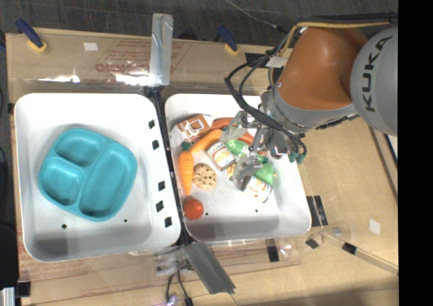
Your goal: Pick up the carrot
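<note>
**Two bins, one carrot: the claw hangs over the wrong side of the pile**

Two shallow white bins sit side by side on the table [352, 183]. The left bin [34, 128] carries a teal divided plate [86, 172], lying flat near its middle. The right bin [291, 213] holds the clutter of toy food, and that is where the work lies.

The carrot [185, 170] lies along the right bin's left wall, its length running roughly up and down the view, close to the divider between the bins. Just beside it to the right is a cookie [203, 177], and near its lower end a tomato [193, 208]. A second orange piece [206, 139], possibly a sausage or another carrot, slants just above it, with a small brown-and-white packet [193, 126] at the bin's upper left.

The arm [318, 71] reaches in from the right, its orange band over the bin's upper right corner. The claw [245, 170] is down among the items in the middle of the bin, near something green [265, 175] and a small printed packet [220, 154]. Metal, cables and toys overlap there, so I cannot tell how wide the claw stands or whether anything is in it.

In my judgement the carrot is not yet picked: it rests on the bin floor, apart from the claw, with the cookie between. Its place against the wall probably leaves little room for a finger on that side, so an approach across its width may be awkward.
</note>
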Controlling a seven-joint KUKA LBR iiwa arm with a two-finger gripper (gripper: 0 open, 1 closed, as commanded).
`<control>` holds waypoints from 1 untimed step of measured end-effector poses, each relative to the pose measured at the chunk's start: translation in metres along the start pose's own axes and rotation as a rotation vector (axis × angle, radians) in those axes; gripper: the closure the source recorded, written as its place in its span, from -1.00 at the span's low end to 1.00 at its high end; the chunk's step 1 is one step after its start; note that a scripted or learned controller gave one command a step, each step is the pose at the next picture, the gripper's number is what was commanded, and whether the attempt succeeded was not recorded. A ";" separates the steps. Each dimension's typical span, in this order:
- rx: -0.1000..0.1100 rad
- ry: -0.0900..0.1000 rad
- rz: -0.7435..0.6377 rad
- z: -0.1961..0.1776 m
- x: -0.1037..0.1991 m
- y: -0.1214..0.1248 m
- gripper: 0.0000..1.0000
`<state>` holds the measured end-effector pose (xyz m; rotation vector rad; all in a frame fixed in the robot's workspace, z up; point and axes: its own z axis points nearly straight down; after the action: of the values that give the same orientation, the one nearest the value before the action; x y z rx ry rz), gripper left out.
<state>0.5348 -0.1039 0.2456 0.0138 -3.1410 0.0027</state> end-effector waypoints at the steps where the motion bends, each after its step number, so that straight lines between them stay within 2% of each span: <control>1: -0.004 0.008 -0.015 0.115 0.036 -0.006 -1.00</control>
<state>0.4992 -0.1101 0.1310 0.0369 -3.1332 -0.0032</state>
